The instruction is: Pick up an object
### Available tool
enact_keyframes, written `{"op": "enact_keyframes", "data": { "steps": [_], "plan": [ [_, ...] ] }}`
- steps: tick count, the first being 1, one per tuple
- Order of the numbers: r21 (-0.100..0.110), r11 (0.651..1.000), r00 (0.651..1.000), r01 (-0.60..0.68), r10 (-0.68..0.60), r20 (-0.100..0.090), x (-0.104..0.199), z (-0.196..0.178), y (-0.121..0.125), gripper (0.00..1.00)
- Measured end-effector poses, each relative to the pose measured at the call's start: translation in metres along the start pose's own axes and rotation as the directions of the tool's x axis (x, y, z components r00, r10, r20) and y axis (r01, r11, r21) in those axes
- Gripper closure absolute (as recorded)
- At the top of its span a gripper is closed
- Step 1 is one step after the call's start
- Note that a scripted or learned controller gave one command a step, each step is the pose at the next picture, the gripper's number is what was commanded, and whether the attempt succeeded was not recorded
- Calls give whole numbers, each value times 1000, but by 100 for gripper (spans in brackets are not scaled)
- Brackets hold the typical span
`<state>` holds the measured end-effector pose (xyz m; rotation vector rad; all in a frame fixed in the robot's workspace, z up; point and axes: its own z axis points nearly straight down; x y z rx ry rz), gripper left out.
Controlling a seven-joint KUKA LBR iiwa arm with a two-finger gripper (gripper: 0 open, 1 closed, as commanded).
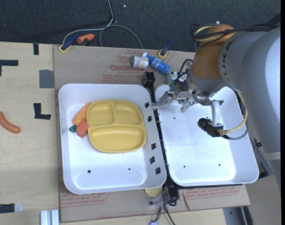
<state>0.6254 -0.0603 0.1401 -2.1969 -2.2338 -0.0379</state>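
At the 11 o'clock corner of the right bin (236,172), the jaws hang over the white floor, close to the rim that this bin shares with the left bin (67,163). The grey arm (254,78) with its orange band comes down to them from 2 o'clock. Whether the jaws are apart or together I cannot tell from this slant.

The things that could be picked up all lie in the left bin, across the shared rim from the jaws. A yellow plate (116,125) with three hollows sits right way up in the middle of that bin, at about 8 o'clock from the jaws and apart from them. An orange piece (80,112) shaped like a carrot leans against the plate's 9 o'clock edge, and a small red piece (82,129) lies just below it, also touching the plate.

Both bins rest on a cardboard sheet (109,64) on the tabletop (20,172). On the sheet, at 11 o'clock from the jaws and outside the bins, lies a white and blue bottle (151,62) on its side. A clamp with an orange grip (79,40) bites the sheet's far left corner. Well away at 9 o'clock, a toy sausage (7,122) lies alone on the tabletop.
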Motion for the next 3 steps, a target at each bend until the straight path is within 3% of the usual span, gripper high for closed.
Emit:
{"op": "enact_keyframes", "data": {
  "steps": [3],
  "plan": [
    [-11, 1000, 1000, -1, 1, -1, -1, 1, 5, 0]
  ]
}}
